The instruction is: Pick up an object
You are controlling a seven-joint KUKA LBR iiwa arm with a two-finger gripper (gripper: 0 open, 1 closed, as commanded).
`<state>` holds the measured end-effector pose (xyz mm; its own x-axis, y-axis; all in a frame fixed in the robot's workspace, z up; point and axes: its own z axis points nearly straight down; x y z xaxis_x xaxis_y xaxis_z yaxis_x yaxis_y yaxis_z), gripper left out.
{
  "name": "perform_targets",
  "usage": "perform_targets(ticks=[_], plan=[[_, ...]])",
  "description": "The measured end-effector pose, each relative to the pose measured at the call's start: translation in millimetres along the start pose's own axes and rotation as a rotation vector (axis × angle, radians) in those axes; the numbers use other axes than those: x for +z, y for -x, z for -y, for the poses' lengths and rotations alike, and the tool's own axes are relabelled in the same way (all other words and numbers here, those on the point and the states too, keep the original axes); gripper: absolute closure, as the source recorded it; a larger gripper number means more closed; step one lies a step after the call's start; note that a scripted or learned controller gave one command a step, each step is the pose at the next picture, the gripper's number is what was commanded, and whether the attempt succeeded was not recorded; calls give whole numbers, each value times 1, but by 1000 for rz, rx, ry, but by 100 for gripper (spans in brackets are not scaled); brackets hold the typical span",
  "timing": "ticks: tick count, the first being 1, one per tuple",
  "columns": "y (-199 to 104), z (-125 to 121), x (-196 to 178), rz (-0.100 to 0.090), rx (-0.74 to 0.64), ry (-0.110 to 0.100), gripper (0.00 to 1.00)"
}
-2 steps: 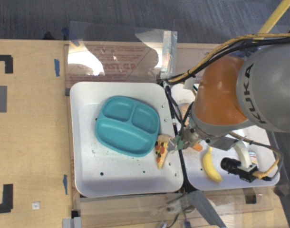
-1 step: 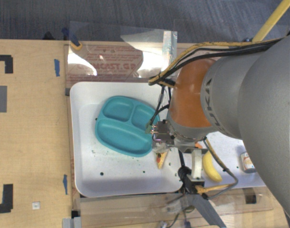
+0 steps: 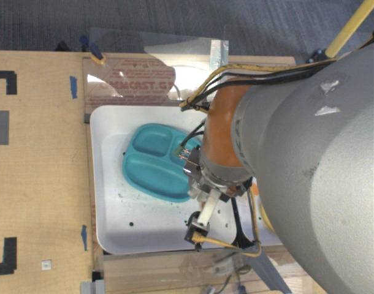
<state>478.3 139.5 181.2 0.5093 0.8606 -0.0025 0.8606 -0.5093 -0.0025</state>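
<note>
Teal divided dish [image 3: 151, 164] seen in white bin [image 3: 107, 176]; pincer [image 3: 198, 181] positioned at dish's right edge, state cannot be told

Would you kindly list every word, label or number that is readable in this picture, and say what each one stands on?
Nothing is sharp enough to quote.
Reddish lettering on the clear sheet behind the white bin: too blurred to read reliably.
The small white tag on the brown board: too small to read.
The teal divided plate: no writing visible.
</note>
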Motion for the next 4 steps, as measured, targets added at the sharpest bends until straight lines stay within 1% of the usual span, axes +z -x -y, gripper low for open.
perform_targets(ticks=[1,2,3,4], plan=[[-51,30,-15,-1,358,0,100],[-74,43,-8,-3,836,1,100],[-74,42,-176,-11,836,2,100],[-73,44,-82,4,722,0,100]])
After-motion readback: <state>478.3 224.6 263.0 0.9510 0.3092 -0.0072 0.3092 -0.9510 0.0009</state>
